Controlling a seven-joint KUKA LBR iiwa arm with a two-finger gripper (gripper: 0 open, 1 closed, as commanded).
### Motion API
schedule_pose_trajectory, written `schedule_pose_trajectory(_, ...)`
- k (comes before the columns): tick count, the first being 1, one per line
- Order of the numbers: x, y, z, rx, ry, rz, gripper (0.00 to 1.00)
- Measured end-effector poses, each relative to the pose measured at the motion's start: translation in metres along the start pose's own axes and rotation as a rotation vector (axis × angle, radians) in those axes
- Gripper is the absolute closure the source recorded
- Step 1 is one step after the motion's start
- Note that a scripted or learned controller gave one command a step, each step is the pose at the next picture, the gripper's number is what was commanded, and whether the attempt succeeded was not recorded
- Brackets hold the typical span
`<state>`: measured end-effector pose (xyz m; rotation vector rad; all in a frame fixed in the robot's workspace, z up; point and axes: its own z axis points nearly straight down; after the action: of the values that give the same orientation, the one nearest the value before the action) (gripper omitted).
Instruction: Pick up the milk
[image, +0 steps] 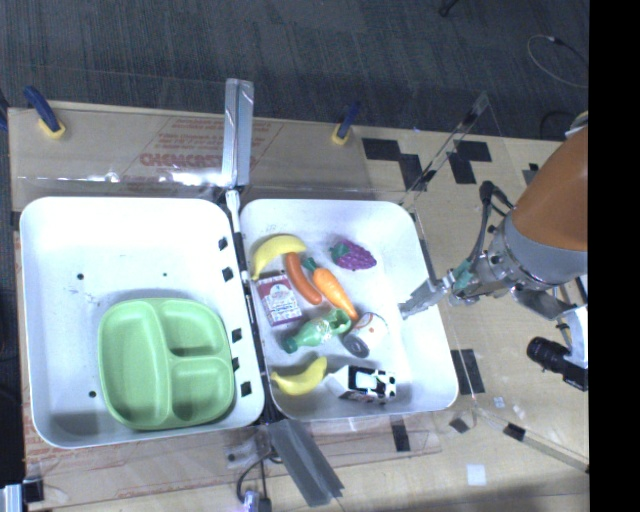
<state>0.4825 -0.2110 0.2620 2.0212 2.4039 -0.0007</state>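
Observation:
The milk (371, 383) is a small carton with black and white cow patches. It lies on its side near the front edge of the right bin (432, 345). My gripper (410, 306) reaches in from the right and hangs over that bin's right side. It is above and to the right of the milk, apart from it, and holds nothing that I can see.
The right bin also holds two bananas (275, 250) (300, 376), a carrot (334, 287), purple grapes (353, 256), a red carton (279, 301) and a green bottle (315, 332), all left of the gripper. In the left bin (60, 240) sits a green divided plate (165, 362).

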Motion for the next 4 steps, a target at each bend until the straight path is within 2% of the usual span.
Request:
schedule_pose_trajectory(1,0.032,-0.002,0.156,0.005,0.003,0.318,0.0)
schedule_pose_trajectory(2,0.018,-0.003,0.17,0.004,0.005,0.264,0.0)
schedule_pose_trajectory(3,0.042,0.001,0.171,0.004,0.005,-0.121,0.0)
schedule_pose_trajectory(4,0.002,-0.005,0.17,0.0,0.002,-0.124,0.0)
